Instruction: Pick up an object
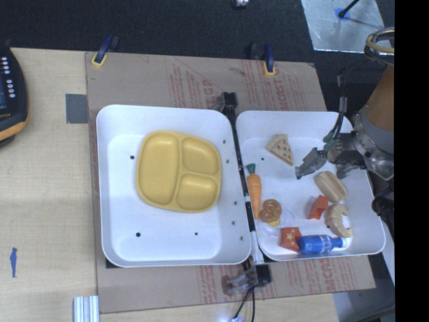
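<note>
**Bread roll under the pincer, nothing gripped yet**

Bread roll (pixel 330 185) is my likely target; it lies in the right bin (pixel 303 127), and I take it as my landmark. Nearer the camera than the roll sit a blue bottle (pixel 322 245) and a red block (pixel 289 238) along the bin's near wall. Left of the roll are a pretzel (pixel 271 210) and a carrot (pixel 255 186). Just beyond the roll hangs the pincer (pixel 328 162), fingers spread wide with nothing between them. Farther off lies a cheese wedge (pixel 281 148). I judge this the approach step: next I must centre over the roll, descend, and close.
</note>
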### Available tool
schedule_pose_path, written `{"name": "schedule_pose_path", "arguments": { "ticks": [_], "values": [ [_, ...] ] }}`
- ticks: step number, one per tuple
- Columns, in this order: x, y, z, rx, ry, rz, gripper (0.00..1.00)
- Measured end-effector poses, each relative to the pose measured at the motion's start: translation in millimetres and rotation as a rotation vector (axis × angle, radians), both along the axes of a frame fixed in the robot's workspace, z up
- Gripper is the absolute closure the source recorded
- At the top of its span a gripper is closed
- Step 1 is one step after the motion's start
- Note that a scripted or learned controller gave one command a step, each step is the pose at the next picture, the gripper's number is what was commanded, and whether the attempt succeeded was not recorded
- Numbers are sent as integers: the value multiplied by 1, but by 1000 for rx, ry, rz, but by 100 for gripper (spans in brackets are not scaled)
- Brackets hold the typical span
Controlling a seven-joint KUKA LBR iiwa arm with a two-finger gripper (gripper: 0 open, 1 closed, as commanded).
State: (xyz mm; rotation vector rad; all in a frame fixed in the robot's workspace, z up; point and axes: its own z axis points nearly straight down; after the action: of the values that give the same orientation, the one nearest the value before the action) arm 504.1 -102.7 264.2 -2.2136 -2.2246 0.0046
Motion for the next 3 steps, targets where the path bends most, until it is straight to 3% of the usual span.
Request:
{"name": "schedule_pose_path", "arguments": {
  "ticks": [1,2,3],
  "values": [
    [-19,-78,-96,-1,9,-7,0],
    [24,-81,-177,1,3,3,0],
    [-8,-88,-173,1,2,-1,0]
  ]
}}
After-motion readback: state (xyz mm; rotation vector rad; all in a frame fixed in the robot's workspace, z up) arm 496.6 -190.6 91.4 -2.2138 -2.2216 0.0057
